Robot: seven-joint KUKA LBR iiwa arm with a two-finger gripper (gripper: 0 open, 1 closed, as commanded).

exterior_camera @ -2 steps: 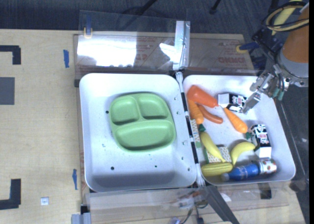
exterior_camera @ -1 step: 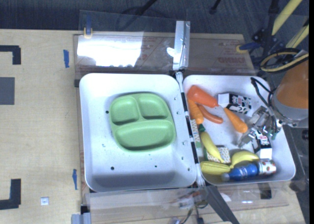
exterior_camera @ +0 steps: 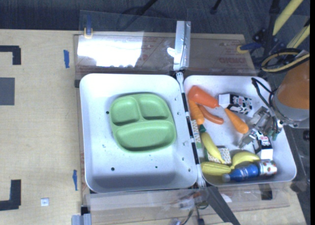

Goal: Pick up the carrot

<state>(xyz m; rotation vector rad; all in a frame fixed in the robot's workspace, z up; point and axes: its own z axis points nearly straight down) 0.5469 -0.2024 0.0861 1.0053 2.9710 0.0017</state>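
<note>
Wooden bench carries two white bins; the left bin holds a green divided plate. In the right bin the carrot lies free among toy food, just beside the jaws, which look slightly apart, though it's blurry.

Small orange tapered carrot in the right bin

It lies flat and diagonal on the white floor, one end toward the upper left, the other toward the lower right.
</note>
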